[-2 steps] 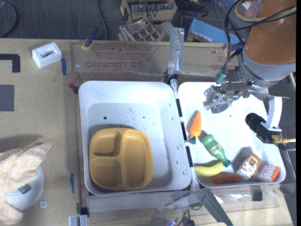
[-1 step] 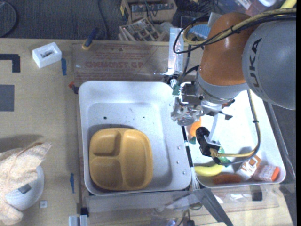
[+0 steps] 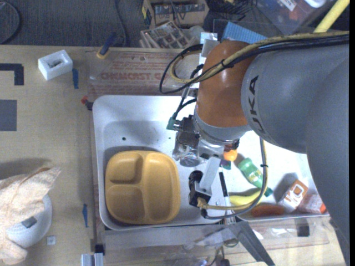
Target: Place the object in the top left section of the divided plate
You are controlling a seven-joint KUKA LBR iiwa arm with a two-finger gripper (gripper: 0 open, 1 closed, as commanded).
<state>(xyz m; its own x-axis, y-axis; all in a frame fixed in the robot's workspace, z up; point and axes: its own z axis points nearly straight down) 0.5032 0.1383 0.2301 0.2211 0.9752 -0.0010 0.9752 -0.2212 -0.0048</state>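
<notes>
Within left bin (image 3: pixel 113 118), yellow divided plate (image 3: pixel 142 187)

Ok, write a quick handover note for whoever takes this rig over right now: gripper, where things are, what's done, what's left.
Gripper: low over the left bin, just off the divided plate's right edge. No object can be seen in it.
Divided plate: lies in the left bin with every section bare, including the top left section.
Right bin: holds a green bottle, a banana and a small carton.
Done: nothing placed yet.
Left: grasp an object, carry it over and set it in the top left section.
</notes>
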